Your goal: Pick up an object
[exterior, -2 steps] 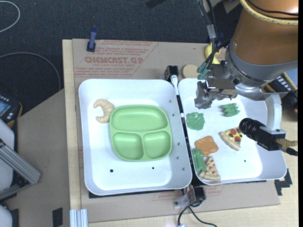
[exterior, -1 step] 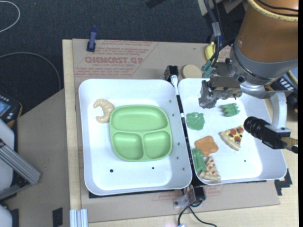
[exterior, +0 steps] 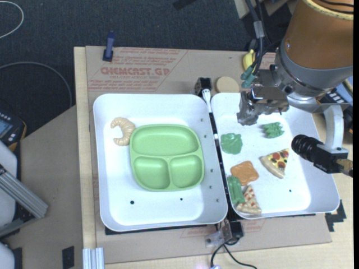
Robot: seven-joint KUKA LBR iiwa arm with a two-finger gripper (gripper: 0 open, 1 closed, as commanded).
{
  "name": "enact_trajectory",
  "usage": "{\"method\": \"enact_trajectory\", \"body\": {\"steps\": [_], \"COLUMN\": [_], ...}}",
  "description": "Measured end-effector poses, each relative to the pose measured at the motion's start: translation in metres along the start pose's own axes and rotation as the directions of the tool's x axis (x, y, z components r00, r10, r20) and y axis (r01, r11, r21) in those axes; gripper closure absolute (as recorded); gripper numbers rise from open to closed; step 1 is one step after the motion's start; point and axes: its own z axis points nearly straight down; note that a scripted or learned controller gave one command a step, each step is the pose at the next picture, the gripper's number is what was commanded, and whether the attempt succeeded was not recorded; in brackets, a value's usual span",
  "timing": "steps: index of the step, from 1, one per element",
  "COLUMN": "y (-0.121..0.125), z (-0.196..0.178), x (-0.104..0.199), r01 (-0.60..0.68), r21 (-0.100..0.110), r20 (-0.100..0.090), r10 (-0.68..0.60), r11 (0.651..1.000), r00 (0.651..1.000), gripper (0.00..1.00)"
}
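Grey-orange arm (exterior: pixel 322 32) looms closest; gripper (exterior: pixel 247 118) over right bin (exterior: pixel 320 203), finger state unclear. Below it: green leaf piece (exterior: pixel 231 143), pizza slice (exterior: pixel 275 162). Left bin (exterior: pixel 106 167): green divided tray (exterior: pixel 167 156), croissant (exterior: pixel 123 130). Board (exterior: pixel 134 69) reads "CHEMCAST GP".

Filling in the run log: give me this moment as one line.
end effector: over right bin, far end | held: nothing visible | nearest: green toy | left bin: green divided plate, croissant
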Motion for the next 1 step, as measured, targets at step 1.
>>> {"method": "enact_trajectory", "body": {"steps": [1], "y": [0.0007], "z": [-0.0102], "x": [0.0003], "r01": [0.001], "r21": [-0.003], "r20": [0.000], "r10": [-0.001], "r11": [1.000], "r00": [1.000], "gripper": [1.00]}}
